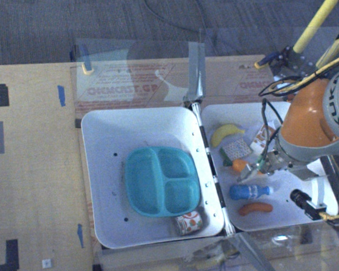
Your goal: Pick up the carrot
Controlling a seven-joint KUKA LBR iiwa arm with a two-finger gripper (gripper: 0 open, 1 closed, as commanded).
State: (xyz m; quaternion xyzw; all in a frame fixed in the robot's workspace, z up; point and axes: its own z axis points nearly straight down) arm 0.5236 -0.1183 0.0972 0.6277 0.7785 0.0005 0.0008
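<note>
The carrot (239,165) is seen as a small orange piece in the right bin (280,218), near its left wall, with a grey sponge (235,150) just above and a blue bottle (248,191) below. The gripper (257,167) is poised just beside it; its state cannot be told. In such crowding, the sponge could be caught instead, or the carrot nudged aside.

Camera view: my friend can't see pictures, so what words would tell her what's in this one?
A grey and orange robot arm's gripper hovers by a small orange carrot in the right white bin, among a banana, a blue bottle and a sausage. The left bin holds a teal divided tray and a small can.
</note>
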